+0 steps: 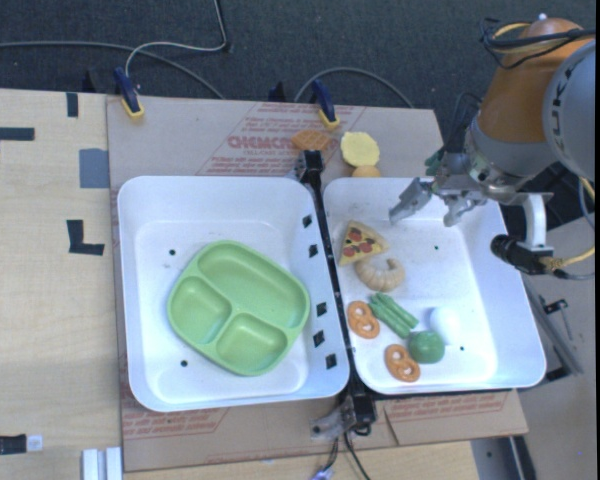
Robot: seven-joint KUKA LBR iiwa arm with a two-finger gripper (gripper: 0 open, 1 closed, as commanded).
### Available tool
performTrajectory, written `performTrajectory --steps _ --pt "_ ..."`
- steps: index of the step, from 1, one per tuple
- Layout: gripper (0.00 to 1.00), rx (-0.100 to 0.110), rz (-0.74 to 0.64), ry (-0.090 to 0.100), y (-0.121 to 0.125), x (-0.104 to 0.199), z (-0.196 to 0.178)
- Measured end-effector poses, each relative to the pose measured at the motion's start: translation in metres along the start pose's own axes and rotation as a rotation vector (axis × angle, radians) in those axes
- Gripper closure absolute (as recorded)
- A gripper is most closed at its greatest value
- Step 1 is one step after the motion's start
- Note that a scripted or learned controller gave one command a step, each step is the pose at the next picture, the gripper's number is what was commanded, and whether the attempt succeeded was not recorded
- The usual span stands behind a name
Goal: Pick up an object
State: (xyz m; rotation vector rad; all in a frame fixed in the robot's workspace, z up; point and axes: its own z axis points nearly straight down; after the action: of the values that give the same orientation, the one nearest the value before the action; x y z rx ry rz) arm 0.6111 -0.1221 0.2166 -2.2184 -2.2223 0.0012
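My gripper [429, 208] hangs open over the back of the right bin [500, 298], its two grey fingers spread with nothing between them. Toy food lies in that bin, in front and to the left of the gripper: a pizza slice [360, 241], a beige croissant [382, 273], an orange pretzel [362, 318], a green bean pod [393, 315], a green round vegetable [426, 347], a white egg-like piece [446, 321] and an orange slice [402, 362]. The pizza slice lies nearest the fingers.
A green divided plate [238, 306] lies in the left bin [145, 268]. A yellow toy [360, 151] and an orange cookie [312, 140] rest on the cardboard behind the bins. Blue clamps [129, 94] and cables run along the back edge.
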Motion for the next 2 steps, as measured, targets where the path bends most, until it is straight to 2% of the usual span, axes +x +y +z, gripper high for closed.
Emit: performTrajectory --steps 1,2 --pt "0.00 -0.003 0.001 -0.005 -0.007 0.012 0.129" --pt "0.00 0.058 -0.003 -0.009 0.047 0.015 0.131"
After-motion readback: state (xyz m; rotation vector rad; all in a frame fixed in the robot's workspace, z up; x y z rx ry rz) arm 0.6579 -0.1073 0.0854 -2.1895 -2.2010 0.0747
